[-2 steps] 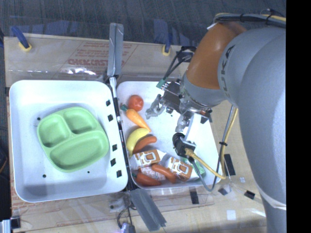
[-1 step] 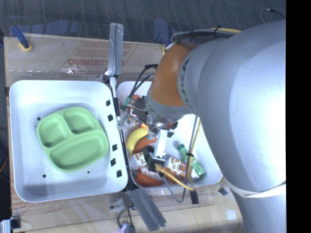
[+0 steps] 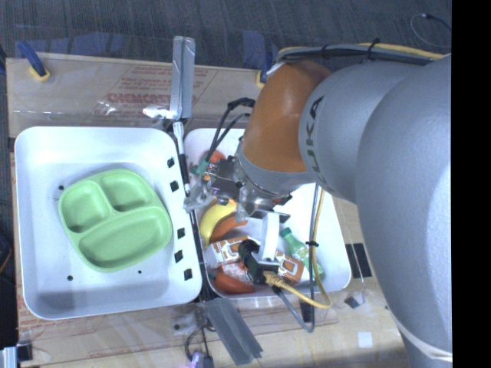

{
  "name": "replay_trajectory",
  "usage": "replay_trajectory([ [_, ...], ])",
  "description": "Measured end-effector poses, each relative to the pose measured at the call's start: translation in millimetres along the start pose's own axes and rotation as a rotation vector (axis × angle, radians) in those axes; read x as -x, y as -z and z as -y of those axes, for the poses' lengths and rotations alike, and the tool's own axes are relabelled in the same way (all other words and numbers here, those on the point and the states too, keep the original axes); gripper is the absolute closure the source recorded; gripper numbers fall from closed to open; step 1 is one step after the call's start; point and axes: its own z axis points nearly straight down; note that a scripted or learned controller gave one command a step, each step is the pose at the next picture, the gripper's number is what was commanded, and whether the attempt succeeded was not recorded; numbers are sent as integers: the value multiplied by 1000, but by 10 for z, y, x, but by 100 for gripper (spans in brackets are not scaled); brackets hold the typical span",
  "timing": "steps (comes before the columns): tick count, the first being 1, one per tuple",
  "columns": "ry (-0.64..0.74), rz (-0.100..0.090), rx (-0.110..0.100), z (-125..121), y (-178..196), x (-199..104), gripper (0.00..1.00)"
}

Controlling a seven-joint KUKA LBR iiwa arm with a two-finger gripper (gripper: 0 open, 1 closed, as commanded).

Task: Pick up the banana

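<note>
At the front of the right bin [image 3: 334,232] we see a red rounded item [image 3: 229,284] against the near wall. Just behind it lies an orange-and-white packet [image 3: 224,252], and to the right of that a green bottle [image 3: 294,247] lies on its side. The banana [image 3: 214,221] rests a little farther in, near the bin's left wall, touching the packet's far edge. Its yellow curve is partly covered by the robot.

The gripper [image 3: 233,207] hangs directly over the banana's right end, close to or against it. We cannot tell whether it is open or closed, because the wrist hides it from above. The grey arm [image 3: 383,167], with its orange band [image 3: 280,125], reaches in from the right and covers most of that bin.

In the left bin [image 3: 31,205], a green divided plate [image 3: 115,217] sits near the middle, turned at an angle. Beyond both bins, a grey upright bar [image 3: 182,71] stands at the dividing line, on the pale bench [image 3: 92,90].
</note>
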Motion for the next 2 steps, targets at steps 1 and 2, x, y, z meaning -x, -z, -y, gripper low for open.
replay_trajectory([
  [1, 169, 0, -1, -53, -535, 679, 0],
  [2, 348, 0, 3, 45, 64, 391, 0],
])
